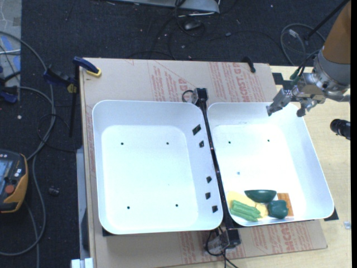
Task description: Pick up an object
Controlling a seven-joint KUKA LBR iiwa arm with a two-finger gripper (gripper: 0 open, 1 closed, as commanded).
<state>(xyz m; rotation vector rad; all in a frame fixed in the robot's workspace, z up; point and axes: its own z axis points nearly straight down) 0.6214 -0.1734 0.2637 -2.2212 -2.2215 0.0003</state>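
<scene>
In the right bin's (312, 166) near corner lie a green vegetable (245, 210), dark green bowl (260, 195) and teal toy (278, 209). Farther back, the end effector (289, 106) hovers above the rim, fingers spread, holding nothing.

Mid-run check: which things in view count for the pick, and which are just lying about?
For the pick:
gripper, fingers apart, above the right bin's far edge
green bumpy piece
dark green bowl-like piece
teal piece
yellow piece
orange piece

Lying about:
left bin
blue and yellow clamp
floor cables
</scene>
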